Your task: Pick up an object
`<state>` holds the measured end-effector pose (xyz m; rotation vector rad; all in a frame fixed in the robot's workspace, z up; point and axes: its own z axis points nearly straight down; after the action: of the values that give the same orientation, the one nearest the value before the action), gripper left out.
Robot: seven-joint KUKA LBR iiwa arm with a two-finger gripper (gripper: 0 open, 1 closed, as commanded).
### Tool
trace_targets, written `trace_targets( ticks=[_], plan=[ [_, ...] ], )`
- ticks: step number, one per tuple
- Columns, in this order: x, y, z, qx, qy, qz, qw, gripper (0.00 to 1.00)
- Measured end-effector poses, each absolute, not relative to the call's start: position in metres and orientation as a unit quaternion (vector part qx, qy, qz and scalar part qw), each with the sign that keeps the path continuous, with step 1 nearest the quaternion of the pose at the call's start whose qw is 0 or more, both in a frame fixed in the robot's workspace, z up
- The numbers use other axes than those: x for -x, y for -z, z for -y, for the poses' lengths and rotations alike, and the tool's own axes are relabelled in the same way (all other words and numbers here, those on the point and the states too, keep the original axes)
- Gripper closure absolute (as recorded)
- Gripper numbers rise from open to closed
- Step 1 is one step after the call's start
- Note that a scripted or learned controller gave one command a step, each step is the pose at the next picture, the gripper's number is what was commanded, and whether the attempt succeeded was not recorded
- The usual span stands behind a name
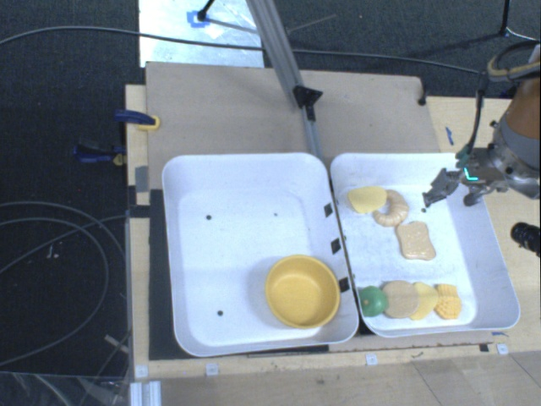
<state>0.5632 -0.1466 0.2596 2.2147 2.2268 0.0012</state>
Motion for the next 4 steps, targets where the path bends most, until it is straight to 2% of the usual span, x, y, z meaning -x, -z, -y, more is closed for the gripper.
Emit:
trace_targets(
  ticks=[1,2,3,4],
  plan=[
    [-0.563,-0.260,0.147,-0.705,-0.0005,-0.709,0.001,0.00],
    [-0.558,-0.204,0.155,-0.707,0.0010,-0.707,-0.001,0.00],
    [-0.562,-0.159,0.148,-0.707,0.0006,-0.707,-0.001,0.00],
    [-0.555,-0.098,0.147,-0.707,0.0011,-0.707,-0.002,0.00]
  ],
)
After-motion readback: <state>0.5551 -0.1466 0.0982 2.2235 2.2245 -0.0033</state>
